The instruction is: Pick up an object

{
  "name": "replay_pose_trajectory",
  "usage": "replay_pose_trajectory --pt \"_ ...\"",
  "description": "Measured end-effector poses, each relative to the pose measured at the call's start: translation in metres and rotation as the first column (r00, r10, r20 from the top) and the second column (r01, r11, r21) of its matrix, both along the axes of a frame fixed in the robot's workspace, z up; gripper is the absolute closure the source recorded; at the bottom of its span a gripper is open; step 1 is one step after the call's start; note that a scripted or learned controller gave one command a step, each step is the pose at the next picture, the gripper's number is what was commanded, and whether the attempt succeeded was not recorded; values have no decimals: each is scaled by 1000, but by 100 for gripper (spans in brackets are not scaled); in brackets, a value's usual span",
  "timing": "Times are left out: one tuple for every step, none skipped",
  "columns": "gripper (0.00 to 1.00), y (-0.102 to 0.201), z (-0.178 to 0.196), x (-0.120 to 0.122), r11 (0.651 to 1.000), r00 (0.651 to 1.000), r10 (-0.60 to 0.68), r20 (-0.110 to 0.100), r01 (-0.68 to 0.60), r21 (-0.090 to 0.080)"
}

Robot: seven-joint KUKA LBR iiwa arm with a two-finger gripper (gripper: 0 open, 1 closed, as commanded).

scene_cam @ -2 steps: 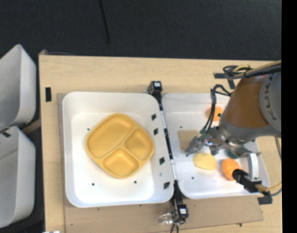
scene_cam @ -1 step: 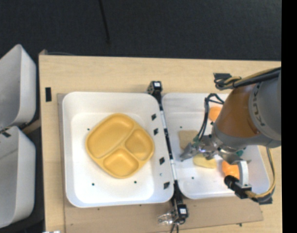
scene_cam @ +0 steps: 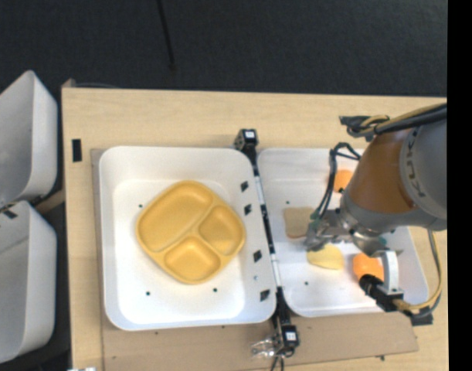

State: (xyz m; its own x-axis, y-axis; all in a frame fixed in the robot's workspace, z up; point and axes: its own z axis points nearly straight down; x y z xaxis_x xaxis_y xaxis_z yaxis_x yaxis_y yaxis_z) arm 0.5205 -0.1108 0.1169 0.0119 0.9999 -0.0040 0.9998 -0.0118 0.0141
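Note:
In the right bin (scene_cam: 297, 172) my gripper (scene_cam: 319, 239) reaches down from the grey and orange arm, its tip low over the bin floor. Right under and beside it lies a pale yellow piece (scene_cam: 326, 260). A tan flat piece (scene_cam: 296, 222) rests just left of the gripper. An orange object (scene_cam: 366, 264) sits to the right of the yellow piece, and another orange object (scene_cam: 342, 179) peeks out behind the arm. Whether anything sits between the fingers is hidden by the wrist.
The left bin (scene_cam: 120, 284) holds a yellow three-compartment plate (scene_cam: 191, 230). A black clamped divider (scene_cam: 259, 222) runs between the bins. Cables and a black fitting (scene_cam: 382, 288) hang at the arm's lower right. White containers (scene_cam: 15, 207) stand off the bench at left.

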Motion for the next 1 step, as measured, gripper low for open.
replay_pose_trajectory --pt "100 -10 59 0 1000 1000 3 -7 -3 2"
